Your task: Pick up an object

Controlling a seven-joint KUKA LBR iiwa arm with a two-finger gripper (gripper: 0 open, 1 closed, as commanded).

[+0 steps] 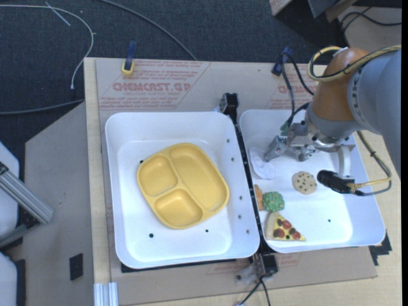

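Cardboard (pixel 159 85) under the bins reads "CHEMCAST GP" in red. Whether the claw (pixel 280 146) over the right bin (pixel 363 231) is clenched, I cannot tell.

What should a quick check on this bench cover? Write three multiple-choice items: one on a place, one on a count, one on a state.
1. Where does the yellow tray lie?
A. left bin
B. right bin
C. bare bench

2. How many compartments has the tray?
A. two
B. three
C. five

3. How does the pizza slice stand to the gripper?
A. held
B. touching
C. lying apart

Key: 1 A, the tray sits in the left bin. 2 B, three hollows show. 3 C, the slice lies at the right bin's near edge, beyond the cookie and broccoli.
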